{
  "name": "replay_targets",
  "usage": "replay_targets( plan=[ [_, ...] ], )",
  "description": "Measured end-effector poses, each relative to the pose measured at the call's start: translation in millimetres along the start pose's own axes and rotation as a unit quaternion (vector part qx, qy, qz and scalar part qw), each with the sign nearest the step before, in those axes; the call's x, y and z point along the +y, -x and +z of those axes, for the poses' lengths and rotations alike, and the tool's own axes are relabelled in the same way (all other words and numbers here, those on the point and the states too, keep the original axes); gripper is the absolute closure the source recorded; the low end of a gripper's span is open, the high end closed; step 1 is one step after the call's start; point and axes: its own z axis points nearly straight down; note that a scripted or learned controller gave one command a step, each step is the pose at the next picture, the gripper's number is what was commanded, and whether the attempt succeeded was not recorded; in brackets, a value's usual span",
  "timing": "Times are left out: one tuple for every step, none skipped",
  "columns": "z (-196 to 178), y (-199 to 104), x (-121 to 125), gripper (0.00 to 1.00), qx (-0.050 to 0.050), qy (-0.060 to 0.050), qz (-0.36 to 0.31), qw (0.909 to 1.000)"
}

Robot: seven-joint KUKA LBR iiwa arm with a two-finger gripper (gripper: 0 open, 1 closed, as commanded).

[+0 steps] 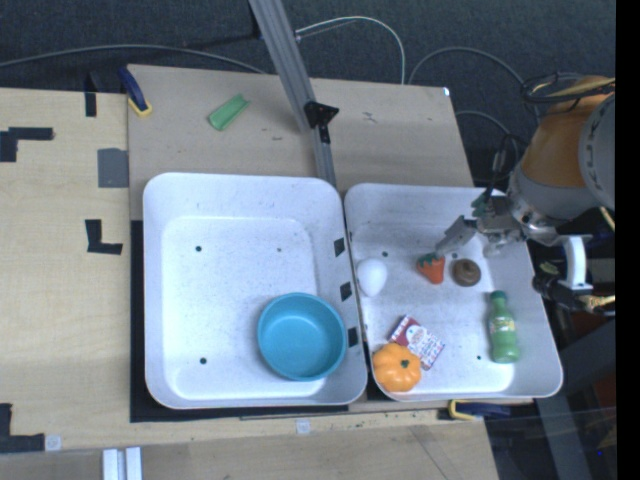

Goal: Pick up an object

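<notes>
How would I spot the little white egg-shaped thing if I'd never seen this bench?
Find the right-hand white bin. Along its left wall, near the divider, lies the white egg, above the orange pumpkin. It is the only plain white, smooth, rounded item among coloured neighbours.

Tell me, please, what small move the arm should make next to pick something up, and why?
Probably a short drop toward the small orange-red toy. The gripper sits in the right bin, just up and right of that toy, with the brown round piece close beside it. Nothing is visibly held, so easing down over the nearest item seems the shortest way to a grasp.
</notes>
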Motion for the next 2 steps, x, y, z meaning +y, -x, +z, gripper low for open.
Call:
replay_targets(
  plan=[
    [53.9,-0.9,-0.8,0.0,0.0,0.001,-0.001,1.0],
    [41.0,-1.5,0.2,1.0,0.0,0.002,-0.001,1.0]
  ],
)
